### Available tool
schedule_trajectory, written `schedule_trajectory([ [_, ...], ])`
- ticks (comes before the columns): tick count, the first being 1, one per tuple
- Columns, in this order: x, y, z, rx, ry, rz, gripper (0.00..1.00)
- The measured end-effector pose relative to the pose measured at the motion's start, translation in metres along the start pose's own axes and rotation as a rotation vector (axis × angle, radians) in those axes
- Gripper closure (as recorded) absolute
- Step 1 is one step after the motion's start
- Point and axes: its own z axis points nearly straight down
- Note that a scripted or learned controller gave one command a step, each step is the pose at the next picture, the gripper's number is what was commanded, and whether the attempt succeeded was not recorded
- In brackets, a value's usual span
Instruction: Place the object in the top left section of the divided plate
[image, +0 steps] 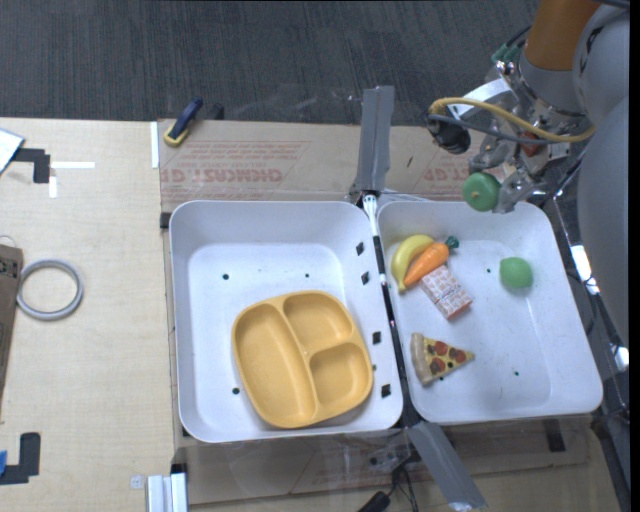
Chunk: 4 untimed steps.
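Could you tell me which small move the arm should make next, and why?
Probably carry the green ball left, toward the yellow divided plate in the left bin. The ball sits at the gripper, seemingly between its fingers, above the right bin's far rim, and the plate's sections hold nothing yet.

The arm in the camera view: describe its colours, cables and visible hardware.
The arm is grey, with an orange band above the wrist. A yellowish cable loops across the wrist beside a pale one, past a black cylindrical part. The gripper is bare metal with dark fittings.
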Motion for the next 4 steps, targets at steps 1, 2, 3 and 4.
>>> schedule_trajectory([
  [1,-0.001,0.002,-0.007,0.001,-0.004,0.005,1.0],
  [2,0.021,-0.08,-0.014,0.0,0.0,0.088,1.0],
  [3,0.021,-0.078,-0.021,-0.002,-0.004,0.093,1.0],
  [4,-0.044,-0.064,-0.003,-0.001,-0.003,0.086,1.0],
])
